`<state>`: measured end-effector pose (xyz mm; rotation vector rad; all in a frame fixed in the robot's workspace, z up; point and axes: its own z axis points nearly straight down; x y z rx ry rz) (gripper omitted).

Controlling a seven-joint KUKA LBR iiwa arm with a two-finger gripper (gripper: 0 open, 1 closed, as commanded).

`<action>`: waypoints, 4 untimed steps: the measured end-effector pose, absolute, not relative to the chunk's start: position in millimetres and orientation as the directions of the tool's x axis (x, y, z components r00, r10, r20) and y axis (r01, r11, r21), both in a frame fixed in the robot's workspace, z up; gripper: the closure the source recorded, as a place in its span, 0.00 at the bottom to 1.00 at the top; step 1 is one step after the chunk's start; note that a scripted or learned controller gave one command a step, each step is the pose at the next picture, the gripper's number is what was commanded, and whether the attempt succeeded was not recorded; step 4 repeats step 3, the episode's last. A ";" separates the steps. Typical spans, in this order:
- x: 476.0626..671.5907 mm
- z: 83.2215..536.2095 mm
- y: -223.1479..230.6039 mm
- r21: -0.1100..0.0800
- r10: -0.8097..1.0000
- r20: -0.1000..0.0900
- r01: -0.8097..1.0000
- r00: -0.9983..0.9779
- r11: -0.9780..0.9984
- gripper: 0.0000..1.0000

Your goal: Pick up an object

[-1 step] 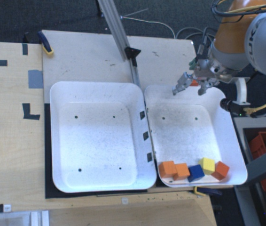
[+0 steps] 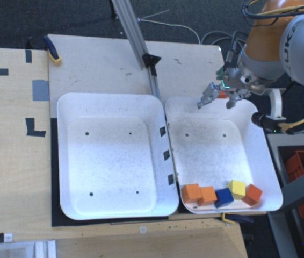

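Even overhead light, soft shadows, slightly grainy, bins (image 2: 109,101) bright.

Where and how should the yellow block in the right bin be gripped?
Probably from straight above, across the yellow block's upper-left and lower-right faces. The blue block touches its lower left, the red block its right, and the right bin's near wall lies just beyond, blocking a low approach.

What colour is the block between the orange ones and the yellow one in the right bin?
Blue, clearest in the camera view.
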<state>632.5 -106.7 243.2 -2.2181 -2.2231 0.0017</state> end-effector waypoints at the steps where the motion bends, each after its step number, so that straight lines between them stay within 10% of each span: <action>1: 654.5 183.3 -170.5 -0.006 1.000 -0.003 1.000 0.003 -0.003 0.00; 2: 666.6 102.6 -207.7 -0.009 1.000 -0.001 1.000 0.002 -0.002 0.00; 4: 679.7 101.1 -208.9 -0.017 1.000 0.003 1.000 0.000 0.000 0.00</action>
